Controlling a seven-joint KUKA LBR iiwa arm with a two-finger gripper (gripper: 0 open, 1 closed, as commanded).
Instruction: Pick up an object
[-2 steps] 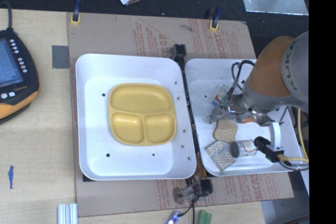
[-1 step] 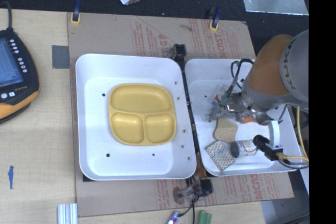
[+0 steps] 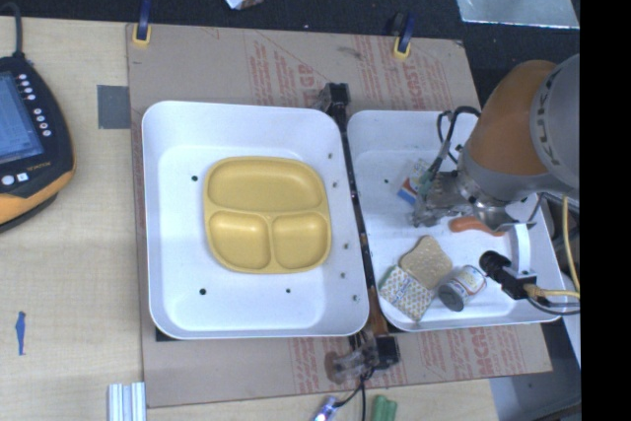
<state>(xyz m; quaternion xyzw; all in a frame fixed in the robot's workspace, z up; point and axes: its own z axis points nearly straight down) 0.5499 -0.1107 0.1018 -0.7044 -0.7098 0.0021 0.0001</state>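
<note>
One pincer [image 3: 431, 202] is lowered into the right bin [image 3: 380, 145], with nothing yet seen lifted.

Whether it is released or clenched cannot be told, since the wrist hides it. Just beside it, nearer the bin's front wall, an orange-handled tool [image 3: 480, 226] is seen, then a tan sponge [image 3: 427, 258], a patterned pouch [image 3: 406, 292] and a small can [image 3: 461, 287], all resting on the bin floor. Beyond the bin's left wall, a yellow divided plate [image 3: 267, 213] is left in the neighbouring bin [image 3: 170, 135]. The pick is judged as still to be made.
</note>
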